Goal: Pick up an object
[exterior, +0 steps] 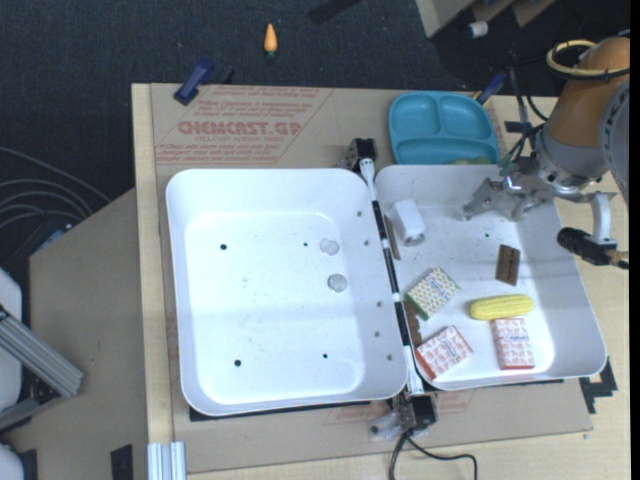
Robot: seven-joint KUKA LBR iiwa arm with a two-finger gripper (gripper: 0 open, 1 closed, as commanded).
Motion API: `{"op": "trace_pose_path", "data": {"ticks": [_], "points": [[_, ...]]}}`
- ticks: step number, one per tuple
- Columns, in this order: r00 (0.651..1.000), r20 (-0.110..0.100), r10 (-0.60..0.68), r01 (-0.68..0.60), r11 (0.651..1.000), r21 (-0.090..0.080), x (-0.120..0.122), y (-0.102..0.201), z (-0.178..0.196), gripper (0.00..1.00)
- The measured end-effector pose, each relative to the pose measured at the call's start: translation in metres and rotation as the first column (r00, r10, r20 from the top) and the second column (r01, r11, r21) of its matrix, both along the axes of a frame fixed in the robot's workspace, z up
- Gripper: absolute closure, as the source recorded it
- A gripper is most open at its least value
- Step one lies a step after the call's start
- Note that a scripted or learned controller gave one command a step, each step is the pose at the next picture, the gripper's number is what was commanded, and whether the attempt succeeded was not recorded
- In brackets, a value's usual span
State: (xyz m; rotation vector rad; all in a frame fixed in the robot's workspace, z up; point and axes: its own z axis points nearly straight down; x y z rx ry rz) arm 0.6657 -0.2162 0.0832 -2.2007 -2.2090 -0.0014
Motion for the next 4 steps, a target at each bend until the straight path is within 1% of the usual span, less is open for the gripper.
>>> {"op": "trace_pose_path", "data": {"ticks": [4], "points": [[1.000, 0.000, 0.000, 0.000, 1.000, 0.000, 0.0000, 0.0000, 0.0000, 0.00]]}}
